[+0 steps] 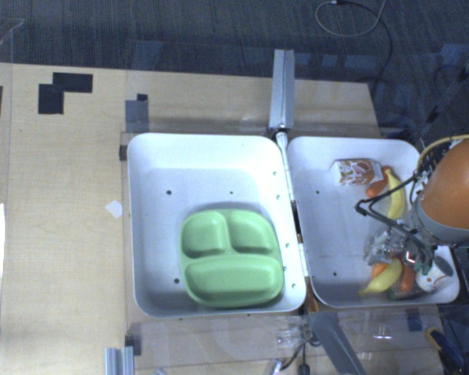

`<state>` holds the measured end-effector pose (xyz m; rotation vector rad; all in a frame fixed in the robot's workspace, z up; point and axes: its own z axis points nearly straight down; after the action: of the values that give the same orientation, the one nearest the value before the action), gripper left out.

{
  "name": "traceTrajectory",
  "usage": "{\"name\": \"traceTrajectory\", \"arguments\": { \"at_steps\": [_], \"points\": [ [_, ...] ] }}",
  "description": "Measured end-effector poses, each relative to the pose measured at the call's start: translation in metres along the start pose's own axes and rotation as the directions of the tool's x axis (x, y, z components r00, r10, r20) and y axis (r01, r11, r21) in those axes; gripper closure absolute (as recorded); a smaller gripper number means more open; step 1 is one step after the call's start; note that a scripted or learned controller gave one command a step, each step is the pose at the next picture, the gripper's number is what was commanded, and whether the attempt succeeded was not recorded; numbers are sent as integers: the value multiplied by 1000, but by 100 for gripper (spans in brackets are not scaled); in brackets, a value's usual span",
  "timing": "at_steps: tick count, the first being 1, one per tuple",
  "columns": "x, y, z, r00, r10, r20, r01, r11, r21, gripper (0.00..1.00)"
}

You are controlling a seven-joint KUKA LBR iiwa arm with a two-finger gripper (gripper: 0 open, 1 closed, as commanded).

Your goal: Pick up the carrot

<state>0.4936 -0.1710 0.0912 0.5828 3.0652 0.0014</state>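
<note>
Arm (453,190) cut off at right edge, claw (399,250) partly hiding carrot (407,280), finger state unclear

No readable text, label, brand or number is showing anywhere. The packet (355,171) lying in the right bin (328,233) is carrying printing, but it is appearing too blurred to read.
</note>
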Motion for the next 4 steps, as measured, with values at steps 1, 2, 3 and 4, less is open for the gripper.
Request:
{"name": "traceTrajectory", "arguments": {
  "at_steps": [1,2,3,4],
  "points": [
    [-3,2,-12,1000,2,10,-2,1000,-3,100],
    [-63,59,2,973,-230,-5,230,973,0,100],
    [-63,-14,2,809,-588,-4,588,809,1,100],
    [1,44,0,719,-695,-1,695,719,-3,100]
  ]
}}
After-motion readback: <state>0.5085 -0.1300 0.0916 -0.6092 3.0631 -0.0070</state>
